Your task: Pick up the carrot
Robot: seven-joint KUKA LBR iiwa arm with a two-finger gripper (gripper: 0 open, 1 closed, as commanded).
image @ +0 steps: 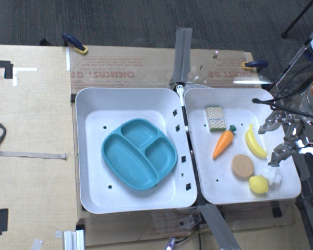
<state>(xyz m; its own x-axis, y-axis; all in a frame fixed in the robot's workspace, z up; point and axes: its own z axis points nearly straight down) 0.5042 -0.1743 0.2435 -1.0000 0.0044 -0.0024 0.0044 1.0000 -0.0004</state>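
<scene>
Pincer (275, 142) hangs open and empty over the right bin's (235, 194) edge; carrot (223, 143) lies well apart, ungrasped.

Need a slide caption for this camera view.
Open claw poised beside the banana, carrot unheld in the right bin.

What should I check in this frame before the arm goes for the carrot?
1. Carrot in full view in the right bin: ok.
2. Carrot lying free, apart from banana and sponge: ok.
3. Gripper open: ok.
4. Gripper holding nothing: ok.
5. Gripper above the carrot: not ok, it hangs at the bin's right edge, beyond the banana.
6. Gripper height over the bin: cannot tell.
</scene>
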